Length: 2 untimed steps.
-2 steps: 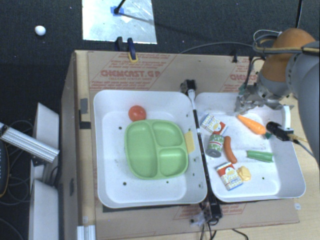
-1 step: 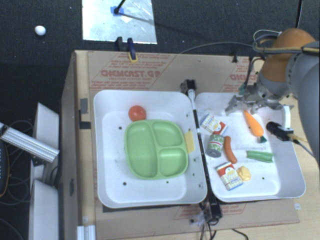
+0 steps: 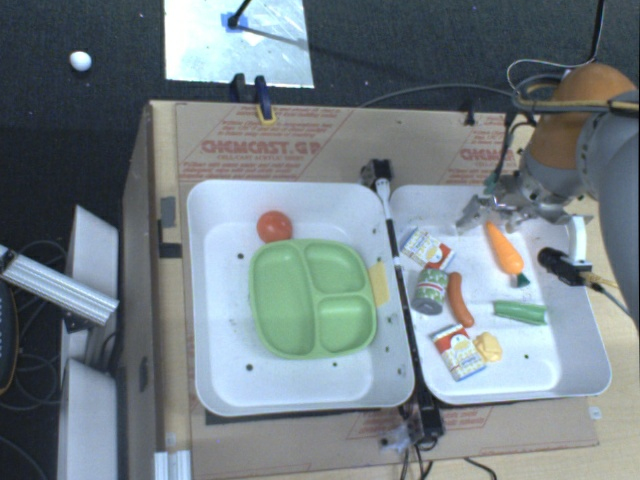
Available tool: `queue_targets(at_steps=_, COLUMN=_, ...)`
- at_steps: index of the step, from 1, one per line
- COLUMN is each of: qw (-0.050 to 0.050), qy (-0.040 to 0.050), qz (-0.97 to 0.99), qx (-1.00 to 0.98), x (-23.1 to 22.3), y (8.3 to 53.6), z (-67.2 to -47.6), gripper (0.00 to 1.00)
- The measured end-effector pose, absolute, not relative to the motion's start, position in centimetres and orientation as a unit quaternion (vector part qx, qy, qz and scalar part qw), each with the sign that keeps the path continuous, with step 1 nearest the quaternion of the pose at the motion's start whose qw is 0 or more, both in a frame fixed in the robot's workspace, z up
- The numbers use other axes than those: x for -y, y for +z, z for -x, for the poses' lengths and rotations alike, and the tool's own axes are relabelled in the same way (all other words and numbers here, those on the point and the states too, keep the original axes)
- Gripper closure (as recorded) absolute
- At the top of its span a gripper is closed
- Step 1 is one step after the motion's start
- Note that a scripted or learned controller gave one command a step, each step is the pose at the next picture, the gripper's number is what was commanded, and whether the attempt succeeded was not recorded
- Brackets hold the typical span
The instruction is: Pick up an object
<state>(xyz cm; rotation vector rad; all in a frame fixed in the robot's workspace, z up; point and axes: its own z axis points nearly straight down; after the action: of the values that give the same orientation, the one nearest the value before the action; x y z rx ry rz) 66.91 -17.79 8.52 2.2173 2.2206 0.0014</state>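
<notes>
My gripper [image 3: 497,213] hangs over the far part of the right bin [image 3: 575,363], coming in from the right. Just below it an orange carrot [image 3: 506,250] lies at a slant, its upper end close to the gripper; whether they touch is unclear. Also lying in this bin are a white and yellow carton [image 3: 424,245], a small green can [image 3: 430,291], a reddish sausage [image 3: 460,299], a green pod [image 3: 520,312], a red and white carton [image 3: 458,353] and a yellow lump [image 3: 489,346].
The left bin [image 3: 225,368] holds a green divided plate [image 3: 310,298], a red tomato [image 3: 274,226] behind it and a yellow piece [image 3: 380,283] at the plate's right edge. A black divider [image 3: 395,268] runs between the bins.
</notes>
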Motion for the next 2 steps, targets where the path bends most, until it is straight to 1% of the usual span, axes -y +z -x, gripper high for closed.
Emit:
queue_targets(at_steps=1, qw=0.003, qy=0.0011, qz=-0.705, qx=-0.709, x=17.8, y=9.7, z=-67.0, gripper=1.00)
queue_targets(at_steps=2, qw=0.005, qy=0.0018, qz=-0.705, qx=-0.710, x=17.8, y=10.8, z=-67.1, gripper=1.00)
